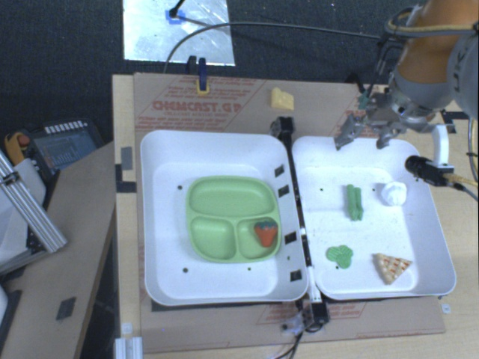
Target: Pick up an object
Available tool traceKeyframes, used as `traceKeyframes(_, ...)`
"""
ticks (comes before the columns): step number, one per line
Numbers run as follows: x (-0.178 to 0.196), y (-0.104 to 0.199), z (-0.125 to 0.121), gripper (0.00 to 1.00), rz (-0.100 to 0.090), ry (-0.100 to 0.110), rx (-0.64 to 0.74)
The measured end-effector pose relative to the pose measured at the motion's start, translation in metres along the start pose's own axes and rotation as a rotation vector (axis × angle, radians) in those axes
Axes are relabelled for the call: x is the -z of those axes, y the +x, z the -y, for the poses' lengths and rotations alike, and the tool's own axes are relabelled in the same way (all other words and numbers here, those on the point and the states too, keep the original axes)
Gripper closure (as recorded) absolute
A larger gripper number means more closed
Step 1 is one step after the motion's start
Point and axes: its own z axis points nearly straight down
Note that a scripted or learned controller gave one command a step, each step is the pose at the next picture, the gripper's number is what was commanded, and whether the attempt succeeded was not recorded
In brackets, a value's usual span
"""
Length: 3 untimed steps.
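My gripper (364,138) hangs open above the far edge of the right bin (426,275), with nothing between its fingers. In that bin lie a green stick-shaped piece (354,202), a white lump (392,194), a green broccoli-like piece (340,256) and a pizza slice (391,266). The stick lies nearer the camera than the gripper, well apart from it. The left bin (161,200) holds a green divided plate (224,217) with a strawberry (266,232) in its lower right compartment.
A yellow block (282,99) lies on the cardboard behind the bins. A blue and yellow clamp (200,75) stands at the cardboard's far edge. A metal sheet (177,19) lies beyond it, and equipment sits at the left.
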Motion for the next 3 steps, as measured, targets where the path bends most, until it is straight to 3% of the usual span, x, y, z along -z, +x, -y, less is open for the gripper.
traceKeyframes(1,0.007,0.0,-0.002,0.0,0.001,-0.011,0.002)
traceKeyframes(3,-0.094,-0.004,0.015,0.0,0.001,-0.007,0.0)
